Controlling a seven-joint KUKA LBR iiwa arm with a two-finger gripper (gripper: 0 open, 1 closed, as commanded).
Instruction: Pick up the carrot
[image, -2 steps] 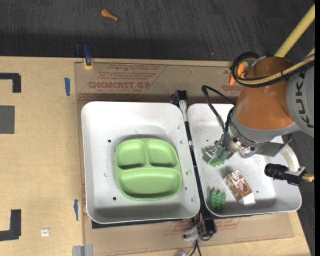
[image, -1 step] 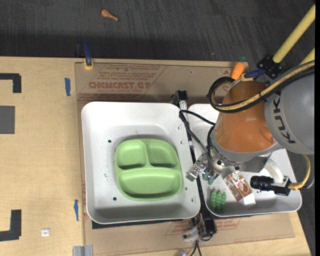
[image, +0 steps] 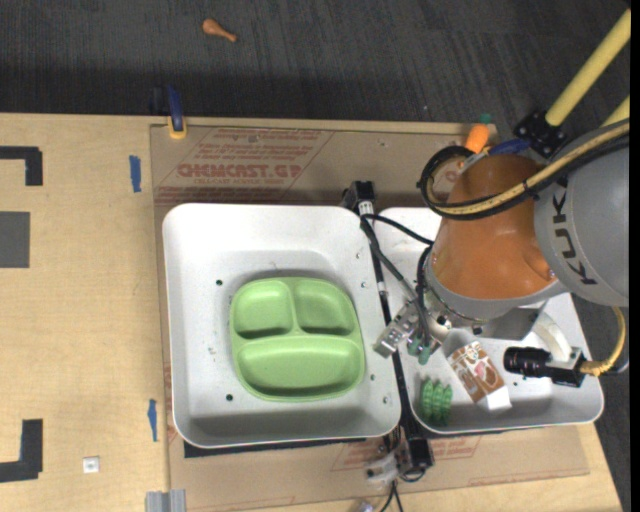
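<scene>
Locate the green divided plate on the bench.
The green divided plate lies in the middle of the left white bin, across the rim from the tool.

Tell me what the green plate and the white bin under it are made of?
The green plate looks like smooth matte plastic, one even color with soft rounded dividers. The white bin seems to be thin molded plastic, slightly glossy with rounded corners.

divided plate (image: 296, 335) in L bin (image: 190, 300), block (image: 434, 398) in R bin (image: 580, 400)
</scene>
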